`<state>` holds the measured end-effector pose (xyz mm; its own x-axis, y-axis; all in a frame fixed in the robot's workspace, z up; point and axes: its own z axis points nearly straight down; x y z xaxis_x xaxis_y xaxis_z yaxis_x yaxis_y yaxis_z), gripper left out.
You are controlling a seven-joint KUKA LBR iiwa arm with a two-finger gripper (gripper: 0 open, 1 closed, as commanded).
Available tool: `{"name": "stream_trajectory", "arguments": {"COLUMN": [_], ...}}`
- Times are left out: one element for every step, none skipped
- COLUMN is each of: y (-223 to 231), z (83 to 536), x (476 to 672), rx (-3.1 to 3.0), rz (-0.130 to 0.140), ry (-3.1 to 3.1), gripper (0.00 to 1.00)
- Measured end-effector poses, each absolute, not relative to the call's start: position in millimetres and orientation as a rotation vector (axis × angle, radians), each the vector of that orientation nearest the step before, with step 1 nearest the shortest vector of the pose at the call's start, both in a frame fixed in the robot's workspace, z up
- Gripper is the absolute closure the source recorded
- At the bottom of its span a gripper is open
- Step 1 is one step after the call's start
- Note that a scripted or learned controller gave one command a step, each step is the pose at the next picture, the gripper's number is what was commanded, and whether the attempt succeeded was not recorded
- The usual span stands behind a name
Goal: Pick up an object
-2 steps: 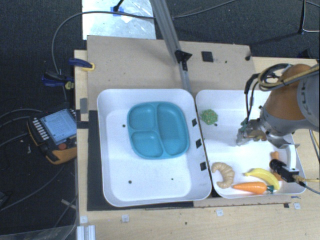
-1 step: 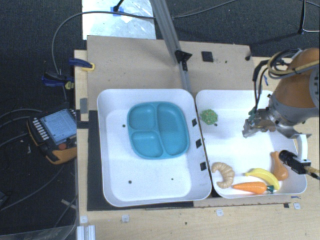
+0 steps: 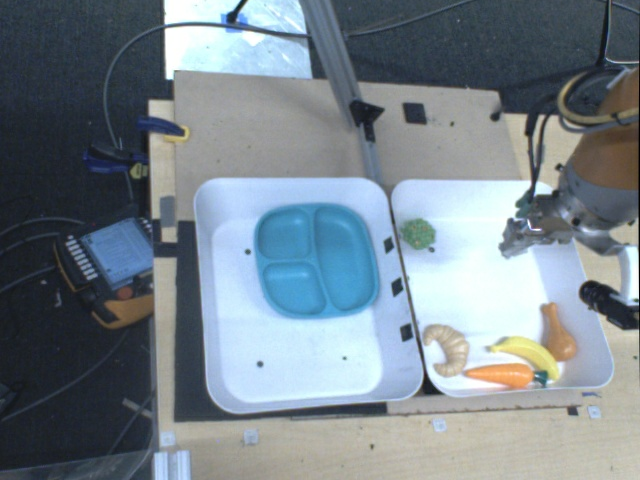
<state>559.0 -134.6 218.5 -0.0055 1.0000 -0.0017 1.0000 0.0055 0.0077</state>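
Camera view: gripper (image 3: 516, 238), grip state unclear, hangs near right bin's (image 3: 480, 193) open far-right edge.

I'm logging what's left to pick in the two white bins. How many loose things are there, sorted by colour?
Green: 1, the broccoli
Tan: 1, the croissant
Yellow: 1, the banana
Orange: 1, the carrot
Brown: 1, the drumstick
Blue: 1, the divided plate
Total: 6
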Motion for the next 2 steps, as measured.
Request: {"name": "stream_trajectory", "arguments": {"y": [-140, -141], "z": [264, 290], "x": [557.2, 558.5], "rx": [2.211, 2.211], "rz": [0.005, 0.005], "ry": [2.223, 2.226], "gripper": [1.0, 1.0]}}
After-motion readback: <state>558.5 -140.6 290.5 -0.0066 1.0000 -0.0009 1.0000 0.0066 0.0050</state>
